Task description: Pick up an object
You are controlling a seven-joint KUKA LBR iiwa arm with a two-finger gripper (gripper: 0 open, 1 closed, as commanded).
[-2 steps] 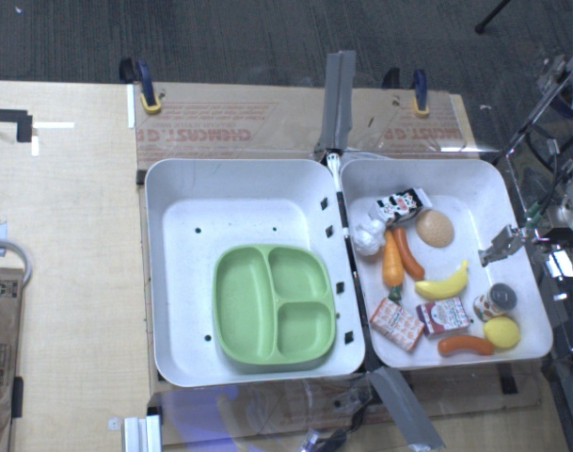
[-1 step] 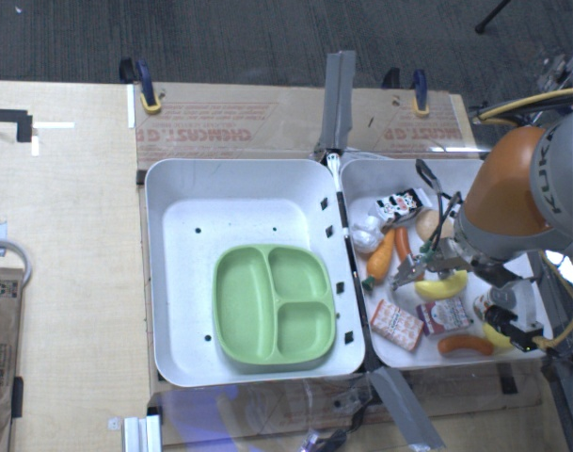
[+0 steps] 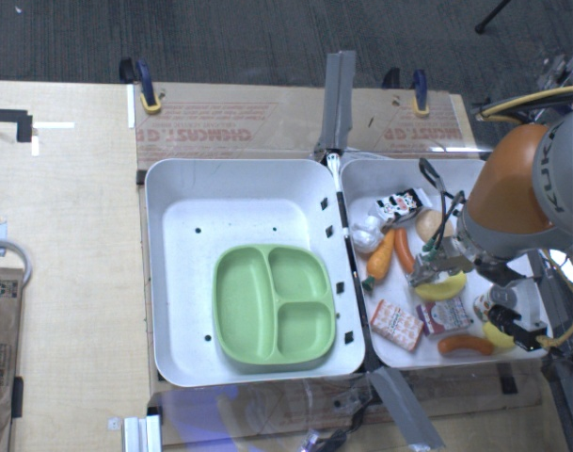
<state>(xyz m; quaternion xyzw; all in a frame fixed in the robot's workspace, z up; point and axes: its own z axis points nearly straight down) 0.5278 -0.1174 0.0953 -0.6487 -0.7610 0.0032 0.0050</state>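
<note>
Gripper point(image 3: 435, 260): low in right bin point(image 3: 361, 172), lower right of frame, over banana point(image 3: 440, 287); grip state cannot be told. Banana: beside carrots point(image 3: 381, 255) and box point(image 3: 396, 324). Likely light, soft, curved, smooth-skinned; best pinched across its middle, gently.

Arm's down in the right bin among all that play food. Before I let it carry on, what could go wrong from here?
1. Clutter: the gripper sits low over the banana, with two carrots and a red-and-white carton packed close by, so it may nudge or pinch a neighbour instead.
2. The arm hides part of the right bin, so a grasp is hard to confirm from this camera.
</note>
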